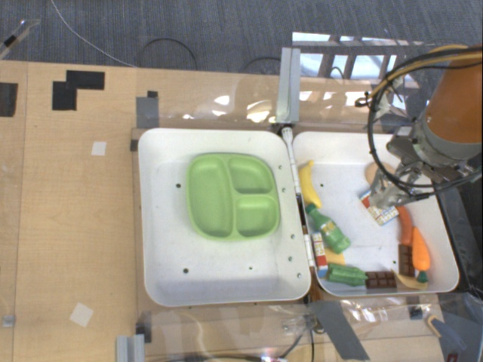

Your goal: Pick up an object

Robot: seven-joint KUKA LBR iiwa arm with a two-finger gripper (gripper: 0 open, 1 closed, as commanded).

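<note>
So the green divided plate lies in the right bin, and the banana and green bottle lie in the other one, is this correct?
Not quite. The camera view shows the green divided plate in the left bin, not the right. The banana and green bottle do lie in the other one, the right bin.

A green divided plate lies in the left bin. The claw hangs over the right bin, near a carrot.
</note>
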